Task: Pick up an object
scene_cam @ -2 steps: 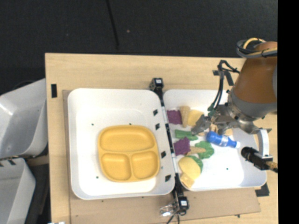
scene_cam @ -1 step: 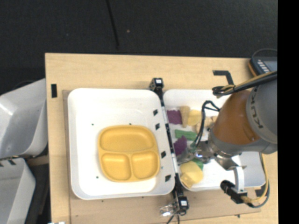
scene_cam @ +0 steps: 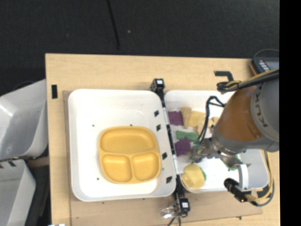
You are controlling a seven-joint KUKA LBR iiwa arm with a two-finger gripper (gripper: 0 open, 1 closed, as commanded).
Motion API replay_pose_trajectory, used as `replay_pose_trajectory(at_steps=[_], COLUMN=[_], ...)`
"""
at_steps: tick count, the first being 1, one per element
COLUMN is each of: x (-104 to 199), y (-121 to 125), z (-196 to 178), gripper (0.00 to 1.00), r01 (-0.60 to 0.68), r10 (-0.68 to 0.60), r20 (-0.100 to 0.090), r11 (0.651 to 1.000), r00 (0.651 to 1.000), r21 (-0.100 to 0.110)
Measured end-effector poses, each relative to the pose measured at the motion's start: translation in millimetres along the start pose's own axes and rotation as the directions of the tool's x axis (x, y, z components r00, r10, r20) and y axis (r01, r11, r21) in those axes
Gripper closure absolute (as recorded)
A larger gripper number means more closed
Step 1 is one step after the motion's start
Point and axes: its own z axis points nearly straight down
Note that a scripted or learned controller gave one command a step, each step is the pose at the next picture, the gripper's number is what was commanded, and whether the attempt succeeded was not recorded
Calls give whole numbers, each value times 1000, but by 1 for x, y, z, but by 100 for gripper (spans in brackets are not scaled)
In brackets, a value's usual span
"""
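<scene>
The right bin (scene_cam: 214, 188) holds several small objects: a purple block (scene_cam: 175, 117), a cream block (scene_cam: 194, 118), a green piece (scene_cam: 187, 135), another purple block (scene_cam: 182, 147) and a pale yellow-green round object (scene_cam: 194, 176). The arm's orange-banded wrist (scene_cam: 237, 119) hangs over the middle of this bin. My gripper (scene_cam: 201, 153) reaches down just right of the lower purple block and above the round object. The wrist hides the bin's middle.
The left bin (scene_cam: 84, 112) holds a yellow three-compartment plate (scene_cam: 129, 154). A divider with black clips (scene_cam: 165, 140) runs between the bins. Cables and a black fitting (scene_cam: 233, 186) sit at the right bin's lower right corner. The wooden bench (scene_cam: 113, 72) surrounds both bins.
</scene>
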Motion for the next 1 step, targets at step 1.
replay_pose_trajectory(at_steps=[1], x=[97], y=[0], z=[-128], gripper=[100], r01=[23], r10=[-23], r20=[-3], r11=[1000], r00=[1000], r21=[-12])
